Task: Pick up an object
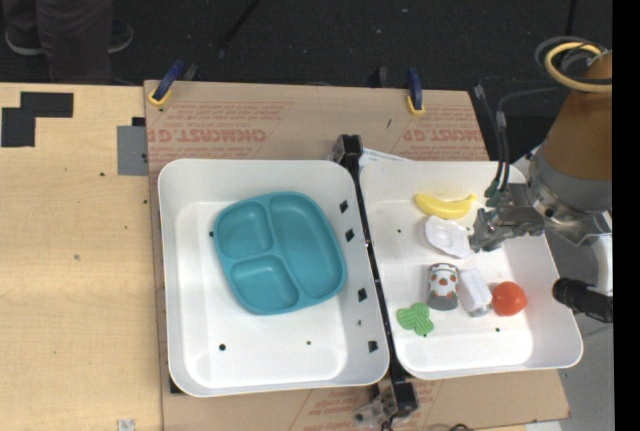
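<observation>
Approach step is judged in hand: gripper (487,231) is held low in right bin (560,351) just beside white piece (447,236), below banana (444,206); finger state cannot be told; descent and closure are needed.

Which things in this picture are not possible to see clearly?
- Hand, camera view: small and dark, so its grip state is unclear.
- White object beside the banana: too small to identify.
- Can: label too small to read.
- Arm: cut off by the right edge.
</observation>
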Motion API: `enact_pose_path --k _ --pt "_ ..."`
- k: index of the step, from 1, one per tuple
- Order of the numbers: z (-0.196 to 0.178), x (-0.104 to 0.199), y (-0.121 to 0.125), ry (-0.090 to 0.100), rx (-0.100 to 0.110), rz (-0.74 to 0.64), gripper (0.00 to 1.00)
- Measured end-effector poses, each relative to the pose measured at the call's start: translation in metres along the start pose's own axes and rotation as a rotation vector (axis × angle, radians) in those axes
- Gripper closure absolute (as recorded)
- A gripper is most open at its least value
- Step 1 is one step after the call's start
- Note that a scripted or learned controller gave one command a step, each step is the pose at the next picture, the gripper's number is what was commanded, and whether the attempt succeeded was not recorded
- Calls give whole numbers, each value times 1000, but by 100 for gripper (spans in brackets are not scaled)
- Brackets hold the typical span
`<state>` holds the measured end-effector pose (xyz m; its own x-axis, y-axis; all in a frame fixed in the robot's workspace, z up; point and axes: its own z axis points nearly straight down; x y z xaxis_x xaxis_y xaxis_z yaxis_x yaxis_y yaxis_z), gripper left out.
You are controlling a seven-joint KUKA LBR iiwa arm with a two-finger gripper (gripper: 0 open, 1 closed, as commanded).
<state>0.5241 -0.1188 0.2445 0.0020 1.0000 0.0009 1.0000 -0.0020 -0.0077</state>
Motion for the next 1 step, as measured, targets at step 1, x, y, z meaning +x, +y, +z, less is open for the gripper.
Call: enact_pose_path --k 1 --pt "-3 0 2 -1 -7 -2 0"
